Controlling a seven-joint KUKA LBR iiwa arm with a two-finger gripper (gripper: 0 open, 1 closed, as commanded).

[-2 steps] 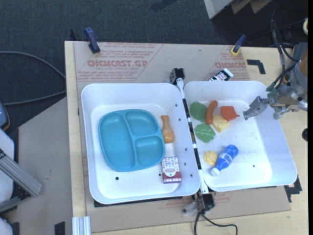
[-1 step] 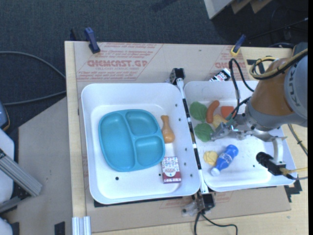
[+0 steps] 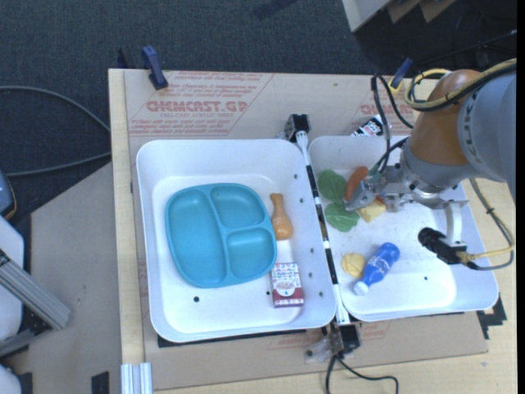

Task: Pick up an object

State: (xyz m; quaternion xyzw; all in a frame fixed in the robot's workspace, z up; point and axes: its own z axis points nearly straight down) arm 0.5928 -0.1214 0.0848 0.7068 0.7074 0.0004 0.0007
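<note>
My gripper (image 3: 363, 199) is low in the right bin (image 3: 426, 295), at its left part. It sits among a green leafy piece (image 3: 331, 184), an orange carrot-like piece (image 3: 358, 179), a second green piece (image 3: 340, 218) and a yellow block (image 3: 374, 212). The yellow block lies just under the gripper's right side. Nearer the front of this bin lie a small yellow lump (image 3: 353, 263) and a blue bottle with a white cap (image 3: 377, 266).
The left bin (image 3: 156, 179) holds a blue divided plate (image 3: 220, 233), a tan and orange gourd-shaped toy (image 3: 280, 217) and a small red carton (image 3: 286, 285). The grey arm with its orange band (image 3: 443, 130) comes in over the right bin's far right.
</note>
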